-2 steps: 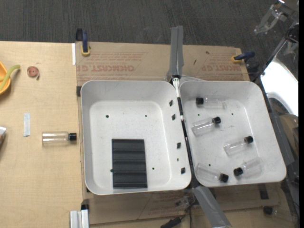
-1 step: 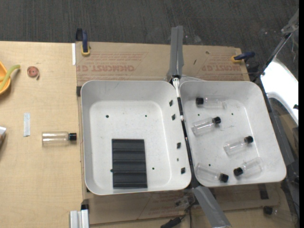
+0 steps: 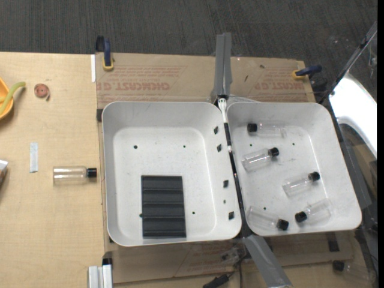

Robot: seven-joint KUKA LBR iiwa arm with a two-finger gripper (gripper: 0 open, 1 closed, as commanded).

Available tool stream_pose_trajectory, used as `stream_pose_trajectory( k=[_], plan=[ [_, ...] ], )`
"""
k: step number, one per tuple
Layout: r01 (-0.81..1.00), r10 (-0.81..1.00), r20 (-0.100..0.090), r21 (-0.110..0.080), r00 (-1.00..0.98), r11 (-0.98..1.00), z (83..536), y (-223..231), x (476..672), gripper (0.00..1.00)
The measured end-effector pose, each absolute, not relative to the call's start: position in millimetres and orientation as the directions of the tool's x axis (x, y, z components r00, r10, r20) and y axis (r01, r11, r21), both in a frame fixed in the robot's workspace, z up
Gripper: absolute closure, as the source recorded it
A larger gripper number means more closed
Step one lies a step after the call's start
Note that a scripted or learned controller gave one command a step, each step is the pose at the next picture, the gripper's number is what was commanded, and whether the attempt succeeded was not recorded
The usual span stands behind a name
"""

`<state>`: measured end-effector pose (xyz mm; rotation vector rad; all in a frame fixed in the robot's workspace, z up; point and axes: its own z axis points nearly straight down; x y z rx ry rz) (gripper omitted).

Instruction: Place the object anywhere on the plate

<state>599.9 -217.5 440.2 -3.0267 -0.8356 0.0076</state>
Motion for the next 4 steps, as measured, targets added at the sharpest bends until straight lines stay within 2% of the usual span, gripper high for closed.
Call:
stream_pose_trajectory(
  k=[1,2,3,4],
  plan=[
    [0.332,0.332,-0.006,-0.002,0.943,-0.943,439,-158,645.8,0.00],
    [0.201,0.201,-0.006,-0.002,0.980,-0.980,436,-222,603.3,0.00],
    [0.233,0.233,-0.003,0.000,0.972,-0.972,440,-128,647.0,0.00],
    [0.236,0.236,-0.005,-0.001,0.972,-0.972,439,-199,642.0,0.00]
  ],
)
